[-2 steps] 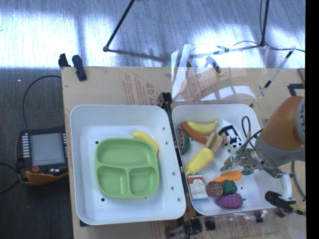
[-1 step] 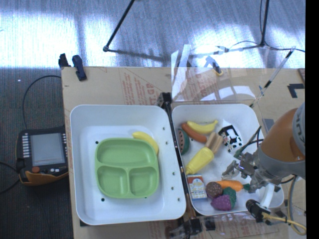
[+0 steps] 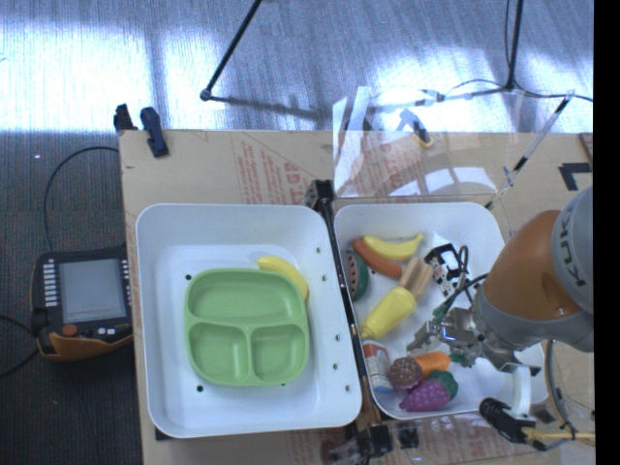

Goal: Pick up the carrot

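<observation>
Over right bin [image 3: 484, 223], arm bends low; gripper [image 3: 448, 335] state unclear beside carrot [image 3: 432, 362].

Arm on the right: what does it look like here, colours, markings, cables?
The arm is rounded, with grey casing and a broad orange band above the wrist; dark "KU" lettering shows on the grey part. Its hand is a small metallic assembly with thin dark cables looping around it.
</observation>
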Controlling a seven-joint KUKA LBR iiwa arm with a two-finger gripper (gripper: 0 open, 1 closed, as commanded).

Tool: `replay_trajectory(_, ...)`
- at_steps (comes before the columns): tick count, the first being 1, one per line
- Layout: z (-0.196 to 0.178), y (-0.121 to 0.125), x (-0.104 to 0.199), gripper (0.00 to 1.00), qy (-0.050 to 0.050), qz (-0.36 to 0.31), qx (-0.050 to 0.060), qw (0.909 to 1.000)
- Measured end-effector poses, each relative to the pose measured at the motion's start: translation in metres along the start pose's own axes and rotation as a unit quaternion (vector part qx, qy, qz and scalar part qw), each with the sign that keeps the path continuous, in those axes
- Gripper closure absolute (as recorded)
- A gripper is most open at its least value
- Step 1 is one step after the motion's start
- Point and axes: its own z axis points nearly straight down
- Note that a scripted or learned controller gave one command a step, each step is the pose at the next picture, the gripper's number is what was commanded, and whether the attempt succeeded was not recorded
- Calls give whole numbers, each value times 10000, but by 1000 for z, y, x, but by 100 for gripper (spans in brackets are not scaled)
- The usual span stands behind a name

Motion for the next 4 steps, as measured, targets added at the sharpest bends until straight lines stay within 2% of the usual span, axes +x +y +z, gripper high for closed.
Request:
replay_trajectory(1,-8,0,-1,100,7,37,12,10000)
replay_trajectory(2,0,-9,42,100,-5,1021,-13,9948)
replay_trajectory(3,0,-10,42,0,-9,1025,-12,9947)
replay_trajectory(4,-8,-10,42,100,-1,1030,9,9947)
